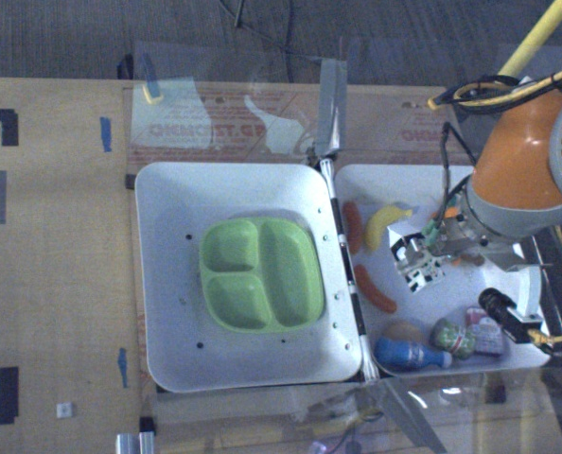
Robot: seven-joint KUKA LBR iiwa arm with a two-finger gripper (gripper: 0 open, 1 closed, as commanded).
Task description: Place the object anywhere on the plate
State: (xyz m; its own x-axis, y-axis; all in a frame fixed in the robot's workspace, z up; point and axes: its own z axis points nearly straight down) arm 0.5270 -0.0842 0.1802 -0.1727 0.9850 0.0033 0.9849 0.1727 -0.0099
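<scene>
Camera view: the gripper (415, 261) hangs over the right bin (522, 353), among a banana (387, 219) and two sausages (375, 288); its grip cannot be told. The green plate (260, 274) lies in the left bin (167, 216).

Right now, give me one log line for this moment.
tool: over right bin, near banana | green plate: left bin, bare | placement: not done

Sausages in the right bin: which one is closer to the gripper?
The lower sausage, slanted just left of and below the gripper. The upper sausage lies upright along the divider, beside the banana.
</scene>
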